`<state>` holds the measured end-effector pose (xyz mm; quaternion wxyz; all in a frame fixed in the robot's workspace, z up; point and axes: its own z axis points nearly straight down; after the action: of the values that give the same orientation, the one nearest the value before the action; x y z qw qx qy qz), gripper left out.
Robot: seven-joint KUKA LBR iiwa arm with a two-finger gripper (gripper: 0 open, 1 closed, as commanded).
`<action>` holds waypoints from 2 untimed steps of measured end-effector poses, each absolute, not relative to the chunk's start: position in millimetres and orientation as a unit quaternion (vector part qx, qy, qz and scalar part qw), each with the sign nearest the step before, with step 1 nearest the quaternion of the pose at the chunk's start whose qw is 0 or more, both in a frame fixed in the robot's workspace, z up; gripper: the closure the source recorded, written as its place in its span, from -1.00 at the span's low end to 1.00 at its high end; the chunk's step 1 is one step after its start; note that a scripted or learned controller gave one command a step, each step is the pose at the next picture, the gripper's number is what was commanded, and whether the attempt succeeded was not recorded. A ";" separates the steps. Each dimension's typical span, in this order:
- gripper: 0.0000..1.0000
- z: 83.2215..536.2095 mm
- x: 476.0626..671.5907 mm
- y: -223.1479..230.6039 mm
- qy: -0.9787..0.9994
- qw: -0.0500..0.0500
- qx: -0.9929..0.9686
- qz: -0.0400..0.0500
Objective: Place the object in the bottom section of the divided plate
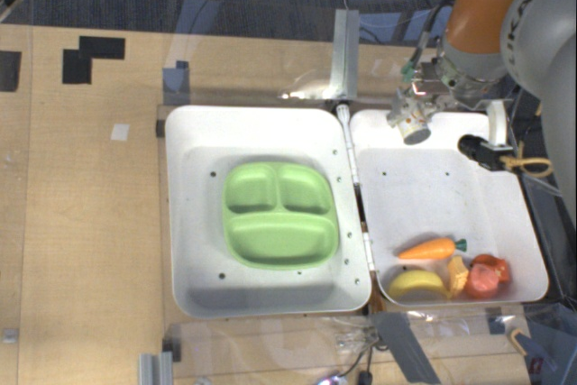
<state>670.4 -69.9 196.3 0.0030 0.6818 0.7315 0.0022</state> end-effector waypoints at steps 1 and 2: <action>1.00 243.4 592.1 -5.0 0.739 0.002 0.673 0.002; 1.00 248.4 536.1 56.9 0.772 0.001 0.636 0.002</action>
<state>536.1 56.9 248.4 0.0012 0.6357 0.7719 0.0020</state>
